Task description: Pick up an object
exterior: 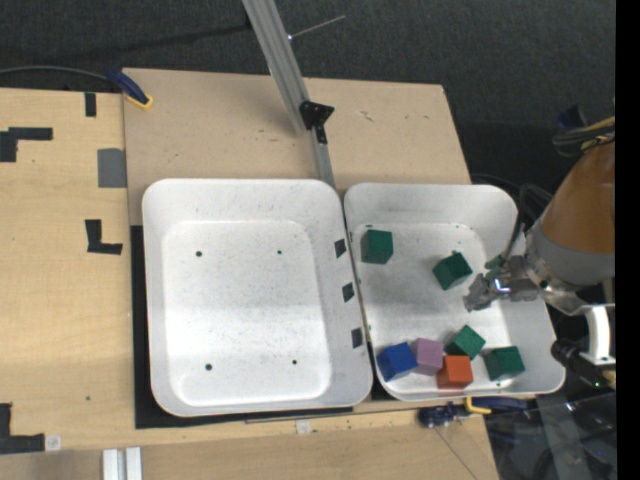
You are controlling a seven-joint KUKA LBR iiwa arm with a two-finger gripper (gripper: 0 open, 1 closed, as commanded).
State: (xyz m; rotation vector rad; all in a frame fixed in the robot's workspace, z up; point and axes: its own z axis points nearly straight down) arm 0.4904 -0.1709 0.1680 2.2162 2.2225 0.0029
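A: Start nearest the camera. What lies along the front of the right bin?

B: A cluster of blocks against its front wall, at about six o'clock in that bin. From nine towards three o'clock along the wall: a blue block, a pale purple block touching it, an orange block just in front of the purple one, a dark green block just behind the orange one, and another green block near the front right corner.

A: And the gripper?

B: The gripper sits at about three o'clock in the right bin, low over the floor, at the end of the grey arm with its orange band. It is small and partly blurred, so I cannot tell how far the fingers are spread, and I see nothing between them.

A: What is closest to it?

B: A tilted green block, just beside the gripper at its ten o'clock. Whether they touch I cannot tell.

A: Further back?

B: One more green block stands alone at about ten o'clock in the right bin, near the dividing wall, well apart from the others.

A: And the left bin?

B: It lies at nine o'clock of the right one, the two rims touching. Beyond both, a grey metal bar runs away at a slant towards twelve o'clock across the tan bench.
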